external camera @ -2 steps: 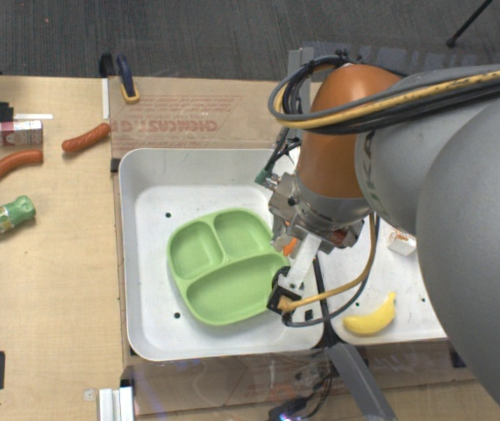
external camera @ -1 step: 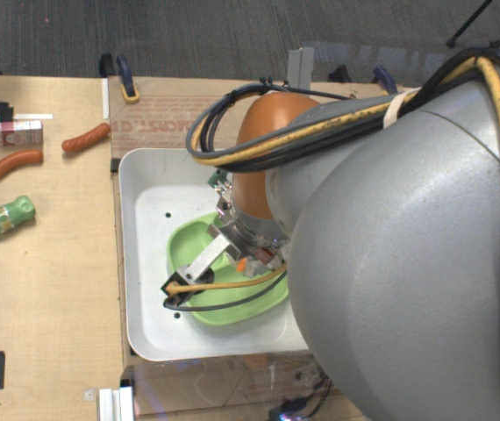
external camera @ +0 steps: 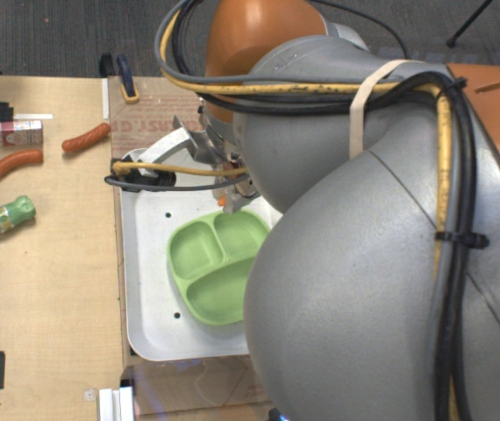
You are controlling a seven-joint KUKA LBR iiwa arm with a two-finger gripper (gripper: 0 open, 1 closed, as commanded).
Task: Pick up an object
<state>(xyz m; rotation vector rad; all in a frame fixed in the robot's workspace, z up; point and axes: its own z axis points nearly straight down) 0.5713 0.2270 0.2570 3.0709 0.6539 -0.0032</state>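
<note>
A light green divided plate (external camera: 213,266) lies in the white bin (external camera: 149,323), its right part hidden behind the arm. The big grey arm with its orange band (external camera: 250,24) covers most of the right side of the camera view. The gripper (external camera: 230,193) hangs low over the bin, just above the plate's far edge, and is mostly hidden by the wrist and cables. I see nothing between its fingers.
On the wooden bench left of the bin lie two sausages (external camera: 85,137) (external camera: 15,162), a small pink box (external camera: 18,132) and a green bottle (external camera: 3,217). A black-and-yellow cable (external camera: 158,175) crosses the bin's far edge.
</note>
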